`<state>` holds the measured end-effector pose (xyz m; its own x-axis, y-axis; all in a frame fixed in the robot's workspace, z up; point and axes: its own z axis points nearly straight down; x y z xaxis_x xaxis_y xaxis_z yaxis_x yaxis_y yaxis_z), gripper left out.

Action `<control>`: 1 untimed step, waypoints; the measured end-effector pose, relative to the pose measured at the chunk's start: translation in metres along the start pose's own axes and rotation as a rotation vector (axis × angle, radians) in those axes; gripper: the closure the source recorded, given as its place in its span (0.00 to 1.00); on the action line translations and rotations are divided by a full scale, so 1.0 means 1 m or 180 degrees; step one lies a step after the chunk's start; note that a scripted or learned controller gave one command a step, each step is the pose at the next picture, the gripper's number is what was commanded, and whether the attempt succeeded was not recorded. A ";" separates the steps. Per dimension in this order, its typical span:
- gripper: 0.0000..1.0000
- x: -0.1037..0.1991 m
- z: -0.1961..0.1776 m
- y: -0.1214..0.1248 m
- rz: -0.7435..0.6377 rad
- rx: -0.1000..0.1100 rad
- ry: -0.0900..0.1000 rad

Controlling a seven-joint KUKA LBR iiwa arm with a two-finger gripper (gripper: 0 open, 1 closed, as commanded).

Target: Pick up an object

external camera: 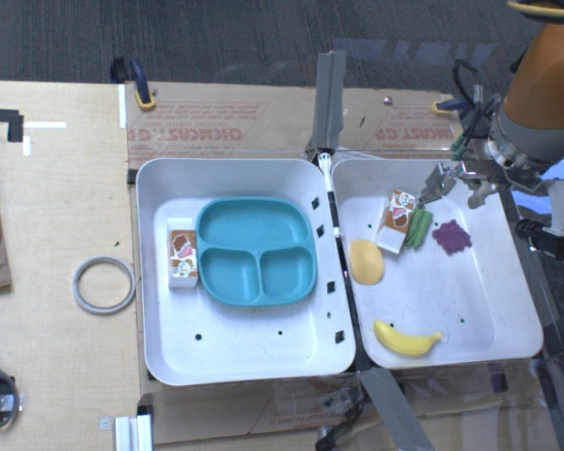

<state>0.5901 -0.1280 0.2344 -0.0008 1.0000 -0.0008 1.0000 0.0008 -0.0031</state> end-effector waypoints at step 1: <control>0.00 0.020 0.056 0.028 0.0398 0.0003 0.0002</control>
<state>0.6183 -0.1085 0.1787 0.1240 0.9923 -0.0006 0.9923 -0.1240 -0.0038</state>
